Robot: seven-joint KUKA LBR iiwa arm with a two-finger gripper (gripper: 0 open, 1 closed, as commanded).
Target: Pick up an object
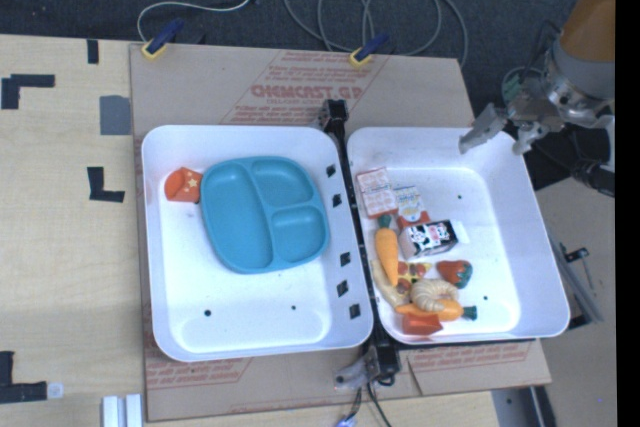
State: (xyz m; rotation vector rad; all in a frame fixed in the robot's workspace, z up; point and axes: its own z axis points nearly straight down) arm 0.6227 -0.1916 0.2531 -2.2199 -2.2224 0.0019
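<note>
While the tool hung with its fingers spread and nothing between them above the far right corner of the right bin, small toy foods lay heaped against that bin's left wall, toward the table's near edge. They looked light and rigid; the black-and-white carton offered flat sides to grip.
</note>
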